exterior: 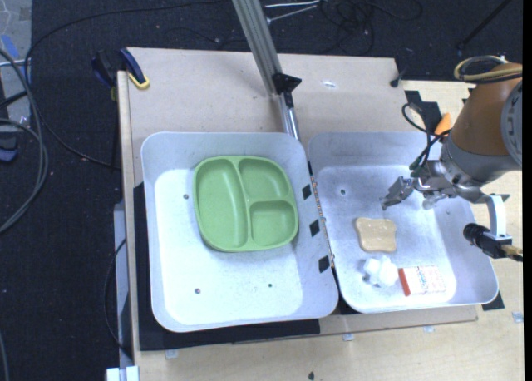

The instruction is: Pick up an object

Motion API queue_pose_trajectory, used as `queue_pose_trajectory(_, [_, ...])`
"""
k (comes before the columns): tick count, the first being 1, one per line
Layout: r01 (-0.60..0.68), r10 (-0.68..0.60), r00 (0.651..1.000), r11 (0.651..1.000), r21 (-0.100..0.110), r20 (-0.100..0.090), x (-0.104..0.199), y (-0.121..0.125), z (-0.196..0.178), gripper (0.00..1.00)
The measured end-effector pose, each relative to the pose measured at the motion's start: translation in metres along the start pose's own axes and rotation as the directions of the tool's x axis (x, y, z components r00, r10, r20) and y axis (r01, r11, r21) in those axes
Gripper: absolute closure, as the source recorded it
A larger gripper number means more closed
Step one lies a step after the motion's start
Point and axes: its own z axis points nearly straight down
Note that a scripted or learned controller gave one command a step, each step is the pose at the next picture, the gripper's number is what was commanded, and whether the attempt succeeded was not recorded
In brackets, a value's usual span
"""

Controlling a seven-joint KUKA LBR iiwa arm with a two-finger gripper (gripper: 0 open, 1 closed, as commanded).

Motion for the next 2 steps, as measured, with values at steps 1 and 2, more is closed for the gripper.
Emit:
queue_pose_trajectory(1, [0.001,-0.001,1.0,1.0,-0.008,0.003,-0.001,0.002,-0.015,1.0])
queue_pose_trajectory(2, [0.003,-0.003,1.0,1.0,-0.012,0.004,0.008,-0.001,-0.072,1.0])
